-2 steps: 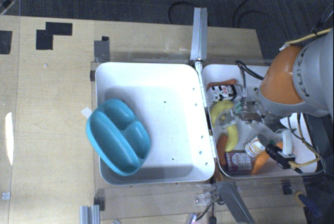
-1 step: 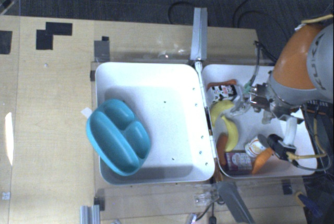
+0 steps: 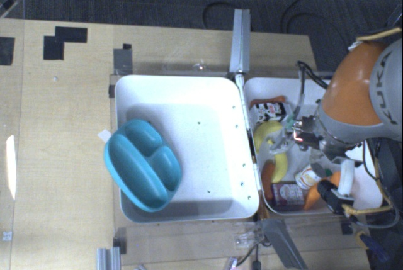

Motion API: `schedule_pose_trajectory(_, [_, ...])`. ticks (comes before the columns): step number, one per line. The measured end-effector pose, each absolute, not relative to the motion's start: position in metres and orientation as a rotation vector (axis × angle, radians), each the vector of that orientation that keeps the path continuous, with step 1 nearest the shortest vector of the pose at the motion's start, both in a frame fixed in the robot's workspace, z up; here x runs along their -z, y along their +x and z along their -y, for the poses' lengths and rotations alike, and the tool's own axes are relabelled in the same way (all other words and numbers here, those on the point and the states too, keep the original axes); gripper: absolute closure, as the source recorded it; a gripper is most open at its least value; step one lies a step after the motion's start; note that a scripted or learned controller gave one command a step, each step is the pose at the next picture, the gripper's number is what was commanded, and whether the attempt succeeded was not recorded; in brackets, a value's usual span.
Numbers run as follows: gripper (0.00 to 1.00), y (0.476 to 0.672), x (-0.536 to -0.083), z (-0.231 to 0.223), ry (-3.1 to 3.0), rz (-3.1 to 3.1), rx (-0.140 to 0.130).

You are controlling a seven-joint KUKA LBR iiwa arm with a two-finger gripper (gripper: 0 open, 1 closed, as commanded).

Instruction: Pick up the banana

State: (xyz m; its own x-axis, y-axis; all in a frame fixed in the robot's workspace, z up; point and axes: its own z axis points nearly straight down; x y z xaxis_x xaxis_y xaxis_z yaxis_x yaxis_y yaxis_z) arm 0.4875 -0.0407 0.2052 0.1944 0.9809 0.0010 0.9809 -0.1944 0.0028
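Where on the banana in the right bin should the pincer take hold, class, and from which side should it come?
Probably across the banana's middle, coming straight down from above. It lies flat in the right bin, curving from near the top toward the front, so its narrow width suits closing fingers. Packets crowd both ends and the bin's left wall runs close alongside, so a sideways approach looks blocked. The pincer is just right of it.

Yellow banana [image 3: 271,144] in right bin [image 3: 252,94]
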Motion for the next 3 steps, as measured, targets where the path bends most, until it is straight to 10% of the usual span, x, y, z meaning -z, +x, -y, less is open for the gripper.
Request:
schedule_pose_trajectory(1, [0.00, 0.488, -0.232, 0.045, 2.423, -1.994, -0.006])
schedule_pose_trajectory(2, [0.00, 0.508, -0.184, -0.053, 2.421, -2.002, -0.002])
schedule_pose_trajectory(3, [0.00, 0.488, -0.246, -0.132, 2.343, -2.090, -0.007])
